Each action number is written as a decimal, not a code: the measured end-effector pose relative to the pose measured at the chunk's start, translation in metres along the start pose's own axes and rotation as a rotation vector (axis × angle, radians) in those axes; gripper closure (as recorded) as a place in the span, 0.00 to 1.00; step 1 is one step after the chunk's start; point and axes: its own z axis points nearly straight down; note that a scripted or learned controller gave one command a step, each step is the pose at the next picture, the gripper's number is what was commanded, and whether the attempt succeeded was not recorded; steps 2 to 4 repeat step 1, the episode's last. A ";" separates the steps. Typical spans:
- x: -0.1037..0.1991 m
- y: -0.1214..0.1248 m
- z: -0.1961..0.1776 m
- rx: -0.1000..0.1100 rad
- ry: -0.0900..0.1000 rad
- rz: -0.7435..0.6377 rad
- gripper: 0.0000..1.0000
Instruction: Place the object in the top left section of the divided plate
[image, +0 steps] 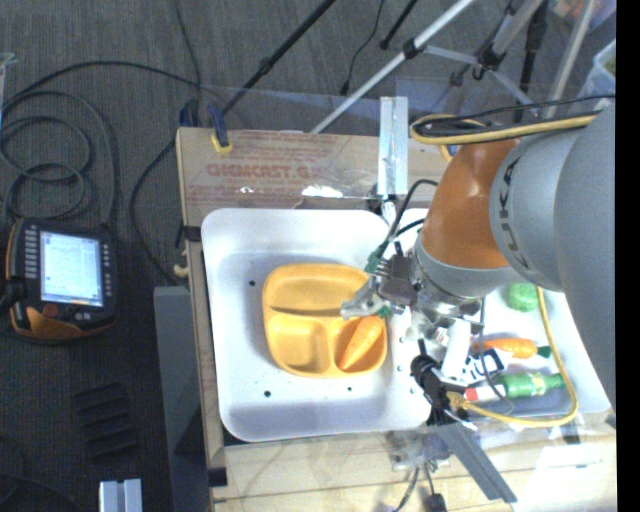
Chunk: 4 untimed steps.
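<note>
From above the bench, I see the arm (520, 210) covering much of the right bin (590, 395), so the green and orange items there are only partly visible. The gripper (368, 300) hangs over the right edge of the divided plate (315, 320) in the left bin (250, 400); I cannot tell how its jaws stand. An orange object (360, 342), carrot-like, lies in the plate's lower right section, close beside the gripper.
</note>
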 end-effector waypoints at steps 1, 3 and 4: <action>0.008 0.012 -0.109 -0.003 0.001 0.129 0.00; 0.008 0.012 -0.109 -0.003 0.001 0.129 0.00; 0.008 0.012 -0.109 -0.003 0.001 0.129 0.00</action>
